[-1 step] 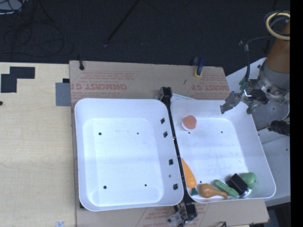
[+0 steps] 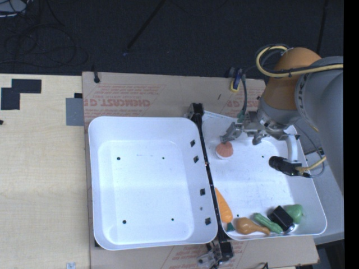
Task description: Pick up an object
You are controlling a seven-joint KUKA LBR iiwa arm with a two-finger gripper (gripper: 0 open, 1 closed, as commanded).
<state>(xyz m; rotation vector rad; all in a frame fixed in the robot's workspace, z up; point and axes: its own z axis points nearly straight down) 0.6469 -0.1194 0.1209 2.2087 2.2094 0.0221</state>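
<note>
Over the right bin's (image 2: 314, 203) far edge my gripper (image 2: 245, 132) hangs, fingers spread wide and holding nothing. Just beside my left fingertip, a small pink round object (image 2: 224, 149) lies on the bin floor. Along the near edge lie an orange carrot (image 2: 224, 205), a green piece (image 2: 293, 210) and a black block (image 2: 281, 217).

A: Where do the two bins sit?
B: Side by side on the table (image 2: 39, 167). The left bin (image 2: 147, 185) touches the right bin (image 2: 263, 175).
A: And inside?
B: A ball (image 2: 224, 149) near the right bin's far left; a carrot (image 2: 224, 206), pear (image 2: 250, 225) and block (image 2: 280, 217) along its near edge.
</note>
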